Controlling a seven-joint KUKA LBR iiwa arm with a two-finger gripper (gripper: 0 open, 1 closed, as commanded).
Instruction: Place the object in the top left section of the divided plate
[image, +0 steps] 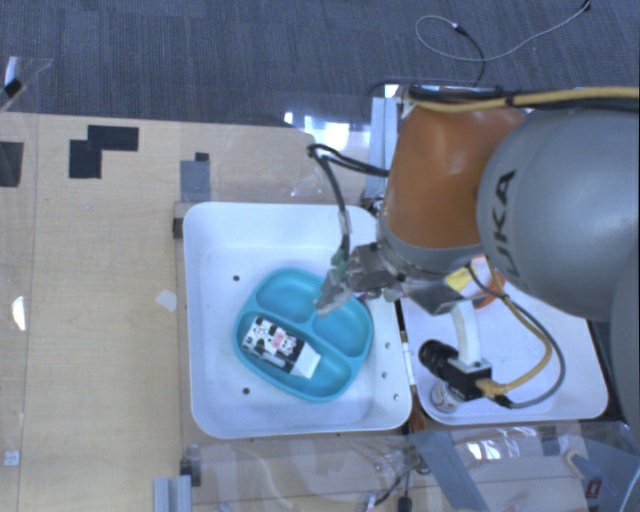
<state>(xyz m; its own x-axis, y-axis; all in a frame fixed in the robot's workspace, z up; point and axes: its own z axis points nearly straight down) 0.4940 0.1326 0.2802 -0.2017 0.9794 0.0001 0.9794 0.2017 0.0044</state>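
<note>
Your gripper (333, 290) hovers over the blue divided plate's (262, 300) upper right, fingers seemingly narrow and empty, while the black-and-white object (281, 346) lies down-left in the lower section, long axis slanting down-right

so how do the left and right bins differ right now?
The left bin holds a blue divided plate with a black-and-white packet in its lower section; the right bin holds no plate. The left bin shows almost whole; the arm covers much of the right. Both are shallow and white.
</note>
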